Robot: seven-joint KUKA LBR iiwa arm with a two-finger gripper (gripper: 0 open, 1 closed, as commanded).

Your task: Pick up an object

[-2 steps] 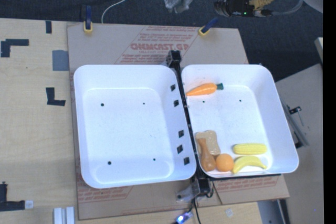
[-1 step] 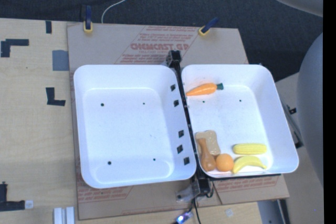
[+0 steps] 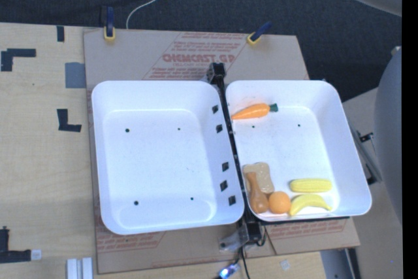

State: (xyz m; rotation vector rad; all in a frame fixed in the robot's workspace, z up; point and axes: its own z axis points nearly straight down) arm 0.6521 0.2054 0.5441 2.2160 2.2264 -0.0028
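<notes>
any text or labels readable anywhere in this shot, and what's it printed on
"CHEMCAST GP" in red, printed upside down on the brown board under the two white bins.
Smaller red print around that word on the same board: too blurred to read.
Faint red print on the board's front edge below the bins: too blurred to read.
Nothing readable on the bins or the toy food.

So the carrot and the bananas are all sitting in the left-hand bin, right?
Not quite. The camera view shows the carrot and the bananas all sitting in the right-hand bin, not the left-hand bin.
</notes>
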